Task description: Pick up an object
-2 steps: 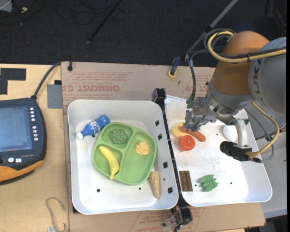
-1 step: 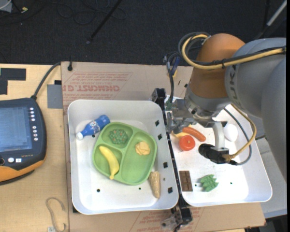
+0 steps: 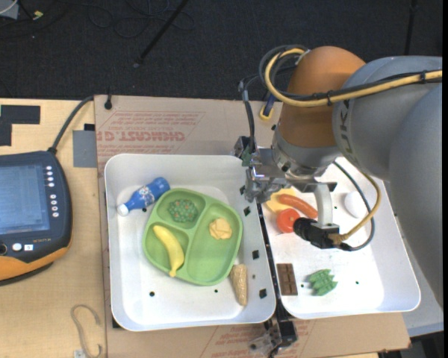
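Observation:
The grey arm with its orange band reaches in from the right, over the right bin. My gripper hangs at that bin's upper left corner, close to the wall between the two bins. Just right of it lie an orange carrot-like piece and a red piece, both partly hidden by the wrist and a black cable. Lower in the same bin are a brown bar and a green leafy toy. I see nothing held.
The left bin holds a green divided plate with a banana, peas and a yellow piece. A blue bottle and a pale corn cob lie beside it. A tablet sits at far left.

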